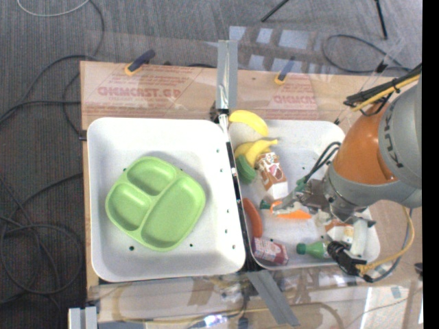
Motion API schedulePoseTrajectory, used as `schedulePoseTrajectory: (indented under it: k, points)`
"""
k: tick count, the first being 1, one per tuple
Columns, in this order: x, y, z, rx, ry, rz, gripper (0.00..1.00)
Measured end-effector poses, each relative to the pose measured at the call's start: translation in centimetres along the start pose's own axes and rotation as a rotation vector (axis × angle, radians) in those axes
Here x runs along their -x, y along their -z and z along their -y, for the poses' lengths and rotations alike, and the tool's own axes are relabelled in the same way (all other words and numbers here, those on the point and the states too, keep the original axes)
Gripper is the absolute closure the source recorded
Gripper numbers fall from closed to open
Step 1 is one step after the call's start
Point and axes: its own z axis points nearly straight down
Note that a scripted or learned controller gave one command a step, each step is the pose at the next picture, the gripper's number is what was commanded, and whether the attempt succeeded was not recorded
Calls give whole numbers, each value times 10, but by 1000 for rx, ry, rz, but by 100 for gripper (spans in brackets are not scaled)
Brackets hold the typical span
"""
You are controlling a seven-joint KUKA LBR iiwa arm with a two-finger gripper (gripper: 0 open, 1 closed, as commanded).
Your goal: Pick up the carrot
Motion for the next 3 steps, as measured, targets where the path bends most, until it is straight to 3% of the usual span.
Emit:
schedulePoseTrajectory:
  k: [1, 2, 3]
  points:
    - [18, -58, -37, 12, 15, -1, 0]
    - [18, -50, -36, 9, 16, 0, 100]
    - [18, -51, -36, 9, 16, 0, 0]
